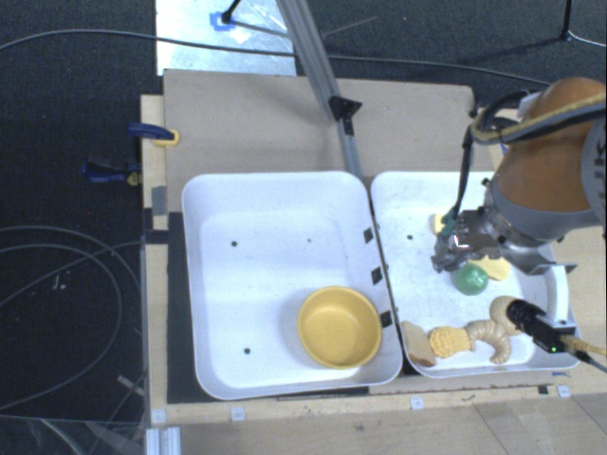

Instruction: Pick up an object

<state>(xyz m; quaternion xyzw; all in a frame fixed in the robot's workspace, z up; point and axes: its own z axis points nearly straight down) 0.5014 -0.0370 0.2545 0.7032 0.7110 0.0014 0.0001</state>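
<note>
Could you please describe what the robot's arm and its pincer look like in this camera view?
The arm is bulky and rounded, with a broad orange band above a grey wrist section. A black cable loops along its upper left side, beside a thin yellowish line. The pincer is a small, dark grey metal assembly with lighter parts.

A tan bench (285,121) was seen beneath the claw (455,254). Two shallow white bins were laid on it side by side, touching: the right bin (403,207) directly under the claw, the left bin (218,254) beside it, well away from the claw. The bench's bare board was spread beyond both.
</note>
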